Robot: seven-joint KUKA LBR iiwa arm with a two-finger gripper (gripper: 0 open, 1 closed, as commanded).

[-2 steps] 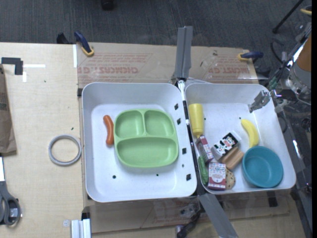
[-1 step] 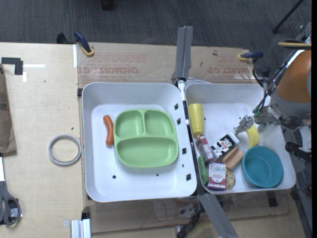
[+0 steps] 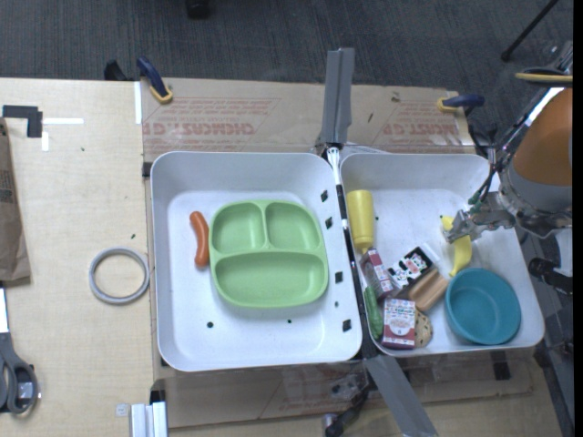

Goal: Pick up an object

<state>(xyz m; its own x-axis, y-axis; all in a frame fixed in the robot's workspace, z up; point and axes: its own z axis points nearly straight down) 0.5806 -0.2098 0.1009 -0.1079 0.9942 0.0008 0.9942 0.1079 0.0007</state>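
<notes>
At the near edge of the right bin (image 3: 510, 176) lies a small red-and-white packet (image 3: 398, 322), with a round brown cookie (image 3: 423, 331) tucked just beside it. This bin carries the clutter: one blue bowl (image 3: 482, 305) in the near right corner, one yellow banana (image 3: 459, 247) just beyond the bowl, one tan bread roll (image 3: 428, 289) touching the bowl's left side, one black-and-white carton (image 3: 411, 266) beside the roll, one yellow bottle (image 3: 361, 217) along the left wall, one dark red wrapped bar (image 3: 376, 271) below the bottle, and one green pod-shaped item (image 3: 373, 309) against the left wall near the packet.

The claw (image 3: 475, 214) reaches in from the right and hangs over the far end of the banana, its metal fingers close to or touching the fruit's top end. I cannot tell how far apart the fingers stand, nor whether anything sits between them. Behind it the arm's orange band (image 3: 547, 148) shows at the right edge.

The left bin (image 3: 164, 244) holds one green divided plate (image 3: 269, 253) with three compartments, lying flat in the middle, and one orange sausage (image 3: 199, 238) just to its left, apart from the plate.

Out on the surface (image 3: 73, 198), left of the bins, lie one grey tape ring (image 3: 119, 274) and one pair of scissors (image 3: 16, 381) at the near left edge. Two blue clamps (image 3: 155, 78) grip the cardboard at the far side.
</notes>
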